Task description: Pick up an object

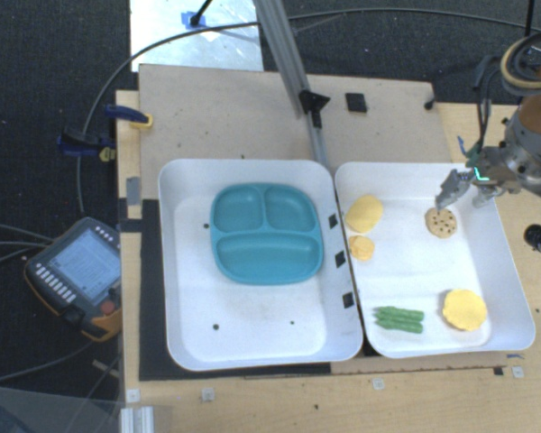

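**A:** What could go wrong here?

**B:** The jaws (464, 190) hang just above and right of the cookie (442, 223) in the right bin (523, 327), fingers spread apart with nothing between them. The cookie lies flat and thin on the bin floor, so I judge the tips may skate over it or shove it aside instead of closing round it. It also sits near the bin's far wall, which could get in the way of one finger.

**A:** Other candidates?

**B:** A yellow rounded piece (364, 212) with a smaller yellow bit (362, 248) just below, green beans (398, 318), and a yellow disc (464, 309) are all in the same bin. The left bin (185, 332) holds a teal divided plate (267, 233).

**A:** Anything unclear?

**B:** The arm (532, 124) is cut off at the right edge, and the height of the fingertips above the bin floor is hard to judge.
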Robot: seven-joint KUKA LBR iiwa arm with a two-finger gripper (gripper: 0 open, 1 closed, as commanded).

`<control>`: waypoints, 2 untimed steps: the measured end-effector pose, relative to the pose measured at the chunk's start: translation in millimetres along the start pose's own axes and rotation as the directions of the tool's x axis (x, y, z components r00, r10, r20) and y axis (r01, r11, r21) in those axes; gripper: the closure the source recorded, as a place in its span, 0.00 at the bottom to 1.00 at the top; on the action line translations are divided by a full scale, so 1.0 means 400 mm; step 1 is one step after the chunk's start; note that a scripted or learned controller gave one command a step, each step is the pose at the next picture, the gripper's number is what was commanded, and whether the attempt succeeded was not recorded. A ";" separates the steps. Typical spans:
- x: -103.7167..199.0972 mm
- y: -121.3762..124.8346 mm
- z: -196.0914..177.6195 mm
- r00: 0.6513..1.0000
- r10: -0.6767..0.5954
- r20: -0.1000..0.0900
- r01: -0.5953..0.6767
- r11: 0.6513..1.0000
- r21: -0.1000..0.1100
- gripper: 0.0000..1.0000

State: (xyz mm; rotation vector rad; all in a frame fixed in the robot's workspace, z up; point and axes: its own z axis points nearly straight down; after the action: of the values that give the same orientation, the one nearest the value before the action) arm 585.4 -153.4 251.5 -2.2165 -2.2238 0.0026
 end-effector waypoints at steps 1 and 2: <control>0.000 0.003 -0.005 1.000 -0.001 0.001 0.001 1.000 -0.004 0.00; 0.014 0.005 0.142 1.000 0.001 0.001 -0.001 1.000 -0.004 0.00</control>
State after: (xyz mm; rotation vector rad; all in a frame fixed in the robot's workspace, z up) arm 587.2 -147.8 194.7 -2.2195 -2.2251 -0.0008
